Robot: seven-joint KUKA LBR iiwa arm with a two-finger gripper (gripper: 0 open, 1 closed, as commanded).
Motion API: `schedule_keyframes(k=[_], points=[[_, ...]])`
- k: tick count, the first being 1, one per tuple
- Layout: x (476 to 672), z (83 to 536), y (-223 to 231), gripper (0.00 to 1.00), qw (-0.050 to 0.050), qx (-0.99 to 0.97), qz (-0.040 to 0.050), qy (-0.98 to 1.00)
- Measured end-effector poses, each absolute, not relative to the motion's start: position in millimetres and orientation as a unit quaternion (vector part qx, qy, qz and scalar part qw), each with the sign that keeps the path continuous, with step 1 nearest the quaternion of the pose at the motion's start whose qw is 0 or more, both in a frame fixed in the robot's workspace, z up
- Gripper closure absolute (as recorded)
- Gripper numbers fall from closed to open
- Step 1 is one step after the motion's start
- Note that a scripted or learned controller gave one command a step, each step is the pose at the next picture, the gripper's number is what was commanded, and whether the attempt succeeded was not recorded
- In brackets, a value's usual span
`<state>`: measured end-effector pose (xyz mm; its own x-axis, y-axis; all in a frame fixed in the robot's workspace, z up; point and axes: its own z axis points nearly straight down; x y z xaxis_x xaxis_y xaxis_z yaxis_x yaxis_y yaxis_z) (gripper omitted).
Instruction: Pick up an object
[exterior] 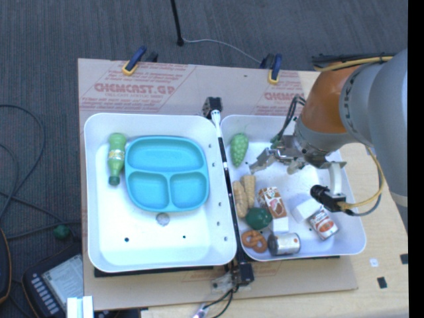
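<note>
The gripper (283,156) hangs over the middle of the right bin (351,244) with its fingers spread apart and nothing between them. The toy food lies toward the bin's near edge: a small carton (272,202) just below the gripper, a red can (323,224) near the right corner, a pretzel (254,240) and a silver can (286,244) against the near rim. A green cone (238,148) sits by the left wall, and the bin's far edge has bare floor.
</note>
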<state>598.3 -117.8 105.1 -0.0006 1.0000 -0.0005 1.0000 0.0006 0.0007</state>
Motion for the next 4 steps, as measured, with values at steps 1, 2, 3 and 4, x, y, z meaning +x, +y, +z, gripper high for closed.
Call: schedule_keyframes(k=[1, 2, 3, 4], points=[[524.5, 88, -160, 0.0, 0.003, 0.708, 0.0005, 0.707], [525.8, 98, -160, 1.0, 0.004, 0.708, 0.0017, 0.707], [525.6, 98, -160, 0.0, 0.004, 0.708, 0.0016, 0.707], [488.3, 88, -126, 0.0, 0.008, 0.707, 0.0038, 0.707]])
